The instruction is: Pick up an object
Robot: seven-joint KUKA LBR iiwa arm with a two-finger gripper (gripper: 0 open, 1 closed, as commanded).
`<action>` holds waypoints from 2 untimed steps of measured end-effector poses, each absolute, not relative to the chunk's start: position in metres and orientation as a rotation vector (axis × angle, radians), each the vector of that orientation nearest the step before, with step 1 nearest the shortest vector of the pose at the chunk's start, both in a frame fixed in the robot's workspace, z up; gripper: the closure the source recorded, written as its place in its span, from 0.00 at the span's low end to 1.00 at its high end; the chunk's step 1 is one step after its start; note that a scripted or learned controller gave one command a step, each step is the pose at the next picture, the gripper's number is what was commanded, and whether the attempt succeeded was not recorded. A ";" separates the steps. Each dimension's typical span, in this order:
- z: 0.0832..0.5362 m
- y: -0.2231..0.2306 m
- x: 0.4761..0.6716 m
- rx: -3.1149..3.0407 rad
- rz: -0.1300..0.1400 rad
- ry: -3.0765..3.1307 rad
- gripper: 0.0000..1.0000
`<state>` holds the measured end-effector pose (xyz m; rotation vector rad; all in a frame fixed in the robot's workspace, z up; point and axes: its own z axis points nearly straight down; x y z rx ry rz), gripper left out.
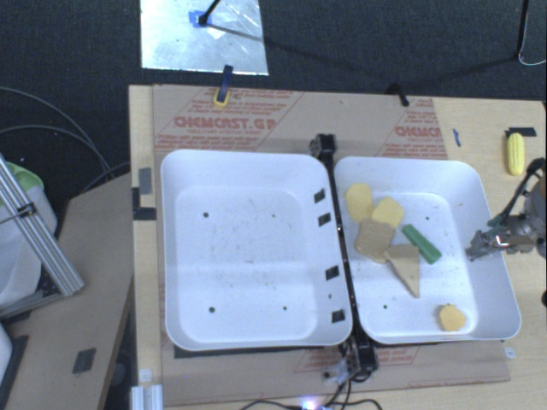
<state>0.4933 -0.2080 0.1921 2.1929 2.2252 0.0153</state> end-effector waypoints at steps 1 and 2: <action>0.203 -0.208 0.495 2.186 0.018 2.227 1.00; 0.214 -0.208 0.496 2.178 0.022 2.229 1.00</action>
